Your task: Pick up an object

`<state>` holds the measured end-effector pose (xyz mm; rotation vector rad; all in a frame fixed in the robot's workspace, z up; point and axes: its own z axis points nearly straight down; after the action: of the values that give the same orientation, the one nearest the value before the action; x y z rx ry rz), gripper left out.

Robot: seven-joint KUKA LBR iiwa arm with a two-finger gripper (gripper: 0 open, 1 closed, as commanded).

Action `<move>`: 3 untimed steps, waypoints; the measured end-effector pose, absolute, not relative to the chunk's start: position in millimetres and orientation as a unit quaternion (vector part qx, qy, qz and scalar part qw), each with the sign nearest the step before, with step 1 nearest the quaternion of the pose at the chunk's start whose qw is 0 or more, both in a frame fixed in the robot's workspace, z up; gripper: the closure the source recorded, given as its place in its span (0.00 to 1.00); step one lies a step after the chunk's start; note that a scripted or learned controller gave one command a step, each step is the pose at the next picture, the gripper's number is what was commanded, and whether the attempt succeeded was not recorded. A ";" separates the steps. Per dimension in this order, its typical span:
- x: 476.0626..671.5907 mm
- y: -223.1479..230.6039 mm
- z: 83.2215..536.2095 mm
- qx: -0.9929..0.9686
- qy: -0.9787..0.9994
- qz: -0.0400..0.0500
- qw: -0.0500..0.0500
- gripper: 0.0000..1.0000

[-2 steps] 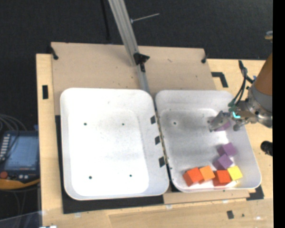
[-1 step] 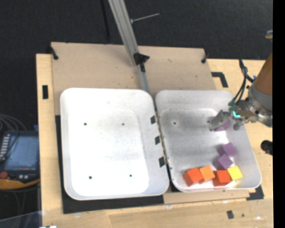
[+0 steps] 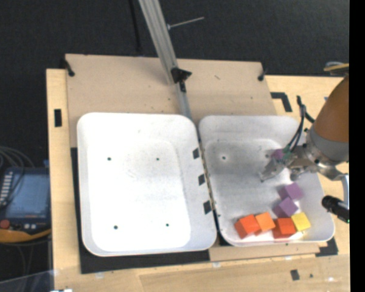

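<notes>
Purple block (image 3: 291,193) lies just below end effector (image 3: 278,163), right bin (image 3: 243,139); finger state cannot be told. Best: centre over it, descend straight, avoid neighbouring orange blocks (image 3: 255,224).

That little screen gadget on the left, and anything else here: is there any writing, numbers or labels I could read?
No text can be read anywhere.
Handheld screen device: its display is lit but too blurred to read.
Blocks, bins and bench: no visible writing.
</notes>
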<state>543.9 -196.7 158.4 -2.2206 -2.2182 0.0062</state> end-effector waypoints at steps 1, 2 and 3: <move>537.5 -201.0 114.5 -0.707 -0.707 0.001 -0.001 0.00; 538.7 -202.7 98.3 -0.708 -0.706 0.000 -0.002 0.00; 539.9 -203.8 110.2 -0.711 -0.704 -0.002 -0.004 1.00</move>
<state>539.9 -203.8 110.2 -2.2377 -2.2161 -0.0051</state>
